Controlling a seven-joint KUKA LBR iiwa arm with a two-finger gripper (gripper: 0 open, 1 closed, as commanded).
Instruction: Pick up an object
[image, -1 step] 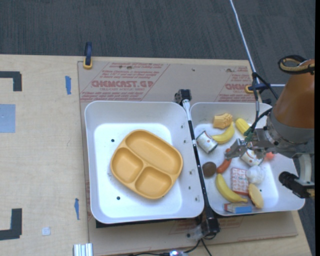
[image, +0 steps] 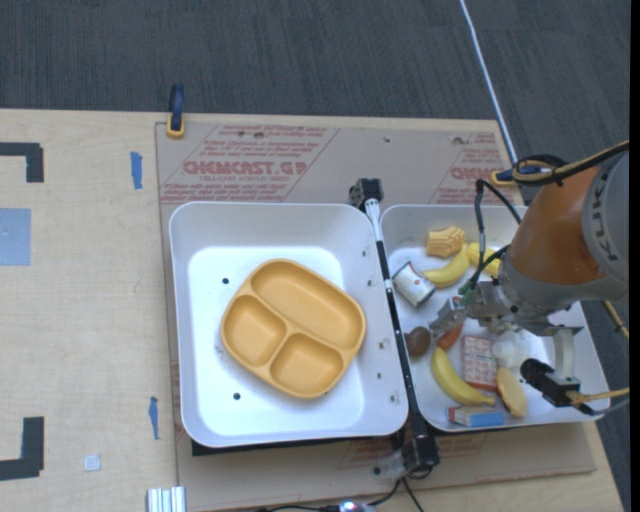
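Note:
The right bin (image: 590, 352) holds several small items. Among them are a yellow banana (image: 447, 272), a second banana (image: 453, 378), a silver can (image: 412, 284), a ridged yellow piece (image: 446, 241), a brown ball (image: 418, 342) and a red-and-white packet (image: 477, 358). My gripper (image: 456, 318) hangs low over the middle of this bin, between the two bananas and just right of the brown ball. Its wrist covers the items under it. I see nothing clearly held.
The left bin (image: 190, 300) carries an orange three-part plate (image: 292, 328). A small blue-and-orange box (image: 478, 417) and a tan piece (image: 511, 392) lie at the right bin's front wall. Cables loop above the arm's orange band (image: 560, 235).

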